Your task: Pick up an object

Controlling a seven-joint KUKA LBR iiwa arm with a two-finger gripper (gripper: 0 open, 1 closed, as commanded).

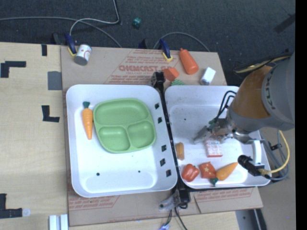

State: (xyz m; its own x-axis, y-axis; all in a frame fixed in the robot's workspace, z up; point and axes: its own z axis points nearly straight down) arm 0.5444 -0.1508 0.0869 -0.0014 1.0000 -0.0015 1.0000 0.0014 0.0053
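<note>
We see the gripper (207, 132) low in the right bin (192, 99), fingers' state unclear, pink packet (214, 149) just beneath.

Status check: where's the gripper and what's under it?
Gripper low in right white bin. Small red-and-white packet just beside it, not held. Red pepper, orange carrot nearby.

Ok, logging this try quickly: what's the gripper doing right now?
Gripper: low in the right bin, just above the small pink-and-white packet; open or shut cannot be told.
</note>
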